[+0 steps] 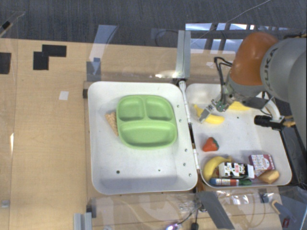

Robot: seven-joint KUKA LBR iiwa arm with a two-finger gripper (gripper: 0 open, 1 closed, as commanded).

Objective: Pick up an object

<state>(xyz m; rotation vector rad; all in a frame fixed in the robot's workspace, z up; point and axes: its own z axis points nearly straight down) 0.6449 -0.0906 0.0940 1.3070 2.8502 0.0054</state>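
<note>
My gripper point(208, 113) hangs low in the upper left of the right bin point(242, 133), right over a yellow banana-like piece point(214, 120). The gripper hides the middle of that piece, whose tip shows at the left. The view does not show whether the piece is held. Another yellow piece point(238, 107) pokes out behind the wrist. Nearer the front lie a red strawberry point(210, 144) and a yellow banana point(212, 166).
Along the right bin's front edge sit a black-and-white small box point(233, 169), a marker point(229, 181), a pink carton point(261, 162) and a bread roll point(270, 176). The left bin point(139, 176) holds a green divided plate point(146, 120) lying on a cracker point(112, 122).
</note>
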